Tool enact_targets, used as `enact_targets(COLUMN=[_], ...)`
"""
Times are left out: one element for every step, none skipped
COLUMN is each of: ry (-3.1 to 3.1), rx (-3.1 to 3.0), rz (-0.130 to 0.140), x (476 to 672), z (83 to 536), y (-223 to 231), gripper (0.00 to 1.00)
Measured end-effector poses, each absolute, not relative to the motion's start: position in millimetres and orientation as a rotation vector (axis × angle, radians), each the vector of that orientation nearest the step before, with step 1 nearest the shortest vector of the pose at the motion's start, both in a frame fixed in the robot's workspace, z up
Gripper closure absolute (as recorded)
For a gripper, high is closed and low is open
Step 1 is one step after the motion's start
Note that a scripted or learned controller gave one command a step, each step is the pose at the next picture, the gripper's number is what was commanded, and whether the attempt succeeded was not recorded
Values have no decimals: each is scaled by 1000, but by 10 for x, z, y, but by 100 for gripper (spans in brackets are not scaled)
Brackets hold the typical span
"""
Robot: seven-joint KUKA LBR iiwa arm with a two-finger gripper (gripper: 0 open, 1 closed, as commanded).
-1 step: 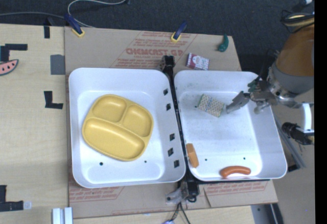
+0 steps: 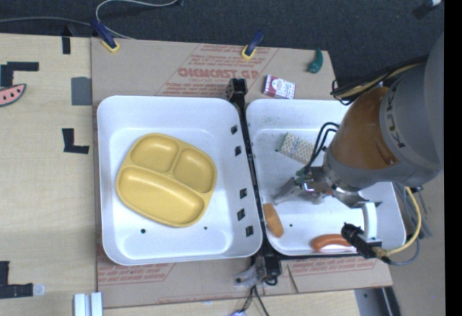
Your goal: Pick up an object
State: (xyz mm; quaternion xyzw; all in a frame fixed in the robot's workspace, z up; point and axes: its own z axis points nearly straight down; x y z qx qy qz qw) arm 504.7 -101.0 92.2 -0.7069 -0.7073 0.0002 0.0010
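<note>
While the gripper (image 2: 299, 188) hangs low inside the right bin (image 2: 375, 231), whether it is apart or together cannot be told. Just below and left of it lies a small orange-brown piece (image 2: 273, 221); below and right rests a red sausage-shaped item (image 2: 329, 242); just above lies a speckled packet (image 2: 295, 146). None is clamped.

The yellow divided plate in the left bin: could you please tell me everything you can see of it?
The yellow divided plate looks like smooth moulded plastic, rounded at the corners, with three compartments: one long one along its lower side and two smaller ones above. All three look bare. It lies flat and right side up on the floor of the left bin, turned at a slant to the walls, with nothing touching it.
</note>
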Motion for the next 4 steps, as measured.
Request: enact_targets(ry=[-2220, -2223, -2223, -2225], rx=[-2217, -2219, -2217, -2214], rz=[0, 0, 1, 1], x=[5046, 4851, 4854, 4859], z=[1012, 2154, 2245, 2339], y=[-1000, -237, -232, -224], gripper=[100, 100, 100, 100])
